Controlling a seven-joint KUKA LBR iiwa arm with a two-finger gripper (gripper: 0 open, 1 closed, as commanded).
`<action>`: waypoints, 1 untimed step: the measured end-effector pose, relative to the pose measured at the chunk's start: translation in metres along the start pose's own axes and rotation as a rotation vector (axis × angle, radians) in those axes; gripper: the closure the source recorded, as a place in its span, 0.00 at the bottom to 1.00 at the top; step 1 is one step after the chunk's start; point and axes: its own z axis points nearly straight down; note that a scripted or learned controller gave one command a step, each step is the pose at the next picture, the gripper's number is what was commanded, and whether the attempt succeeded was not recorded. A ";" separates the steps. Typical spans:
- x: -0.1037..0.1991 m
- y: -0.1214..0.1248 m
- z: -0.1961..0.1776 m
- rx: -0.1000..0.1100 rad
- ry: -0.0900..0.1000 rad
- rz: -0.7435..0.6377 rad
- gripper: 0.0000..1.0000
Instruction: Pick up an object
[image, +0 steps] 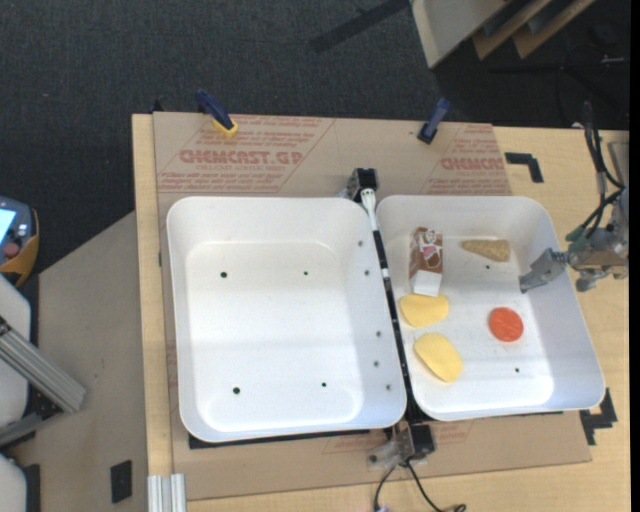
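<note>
The right bin (560, 385) holds several small objects. A brown and white packet (427, 254) lies near its left wall, and a tan wedge (486, 248) sits at the back. A yellow lump (424, 309) rests just below the packet, with a second yellow lump (439, 357) nearer the front. To their right lies a red disc (506, 325). My gripper (548, 268) reaches in over the bin's right rim, low and to the right of the wedge, above and right of the red disc. It touches none of the objects.
The left bin (190, 330) stands beside the right one on a cardboard sheet (250, 145) held by blue clamps (215, 110). A black divider strip (380, 260) runs between the bins. Cables hang at the right edge (605, 200).
</note>
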 end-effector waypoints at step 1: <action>0.004 0.062 0.132 0.002 0.001 -0.003 0.00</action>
